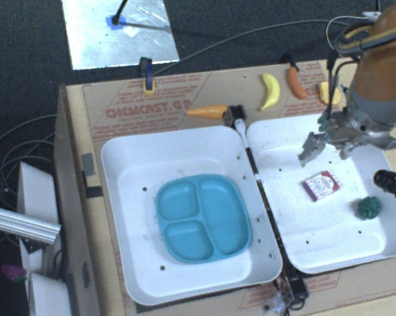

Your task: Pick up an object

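- Red-and-white packet [321, 186] lies flat in the right bin [343, 251], about mid-floor, slightly skewed.
- Gripper [330, 148] hangs over the same bin's back half, above the packet and near it, not touching.
- Fingers look spread, nothing between them.
- Packet sits just in front of the gap between the fingers, a bit toward the left one.
- Green lump [369, 207] is in the same bin, right of the packet and nearer the front, apart from it.
- Left bin [127, 200] holds a blue divided plate [203, 217].
- Banana [270, 91] and carrot [208, 113] lie on the cardboard behind the bins.
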### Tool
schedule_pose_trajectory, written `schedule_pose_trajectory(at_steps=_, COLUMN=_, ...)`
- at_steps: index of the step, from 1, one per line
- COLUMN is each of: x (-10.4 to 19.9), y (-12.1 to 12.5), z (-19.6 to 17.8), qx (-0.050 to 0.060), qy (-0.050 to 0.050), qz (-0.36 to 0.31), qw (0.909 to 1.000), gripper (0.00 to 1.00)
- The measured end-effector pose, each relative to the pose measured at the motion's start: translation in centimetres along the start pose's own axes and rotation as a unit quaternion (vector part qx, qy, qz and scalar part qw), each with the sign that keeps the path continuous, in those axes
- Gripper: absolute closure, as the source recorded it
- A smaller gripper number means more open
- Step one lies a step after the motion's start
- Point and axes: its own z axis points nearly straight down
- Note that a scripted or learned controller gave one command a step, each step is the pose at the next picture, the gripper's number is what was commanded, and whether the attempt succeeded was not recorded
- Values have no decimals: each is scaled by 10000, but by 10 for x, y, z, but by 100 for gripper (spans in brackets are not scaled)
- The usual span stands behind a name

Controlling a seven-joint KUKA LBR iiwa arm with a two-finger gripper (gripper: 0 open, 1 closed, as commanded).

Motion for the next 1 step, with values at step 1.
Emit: schedule_pose_trajectory(at_steps=1, x=-57, y=22, z=132, qx=27, qy=2, qz=14, qw=10000, gripper=0)
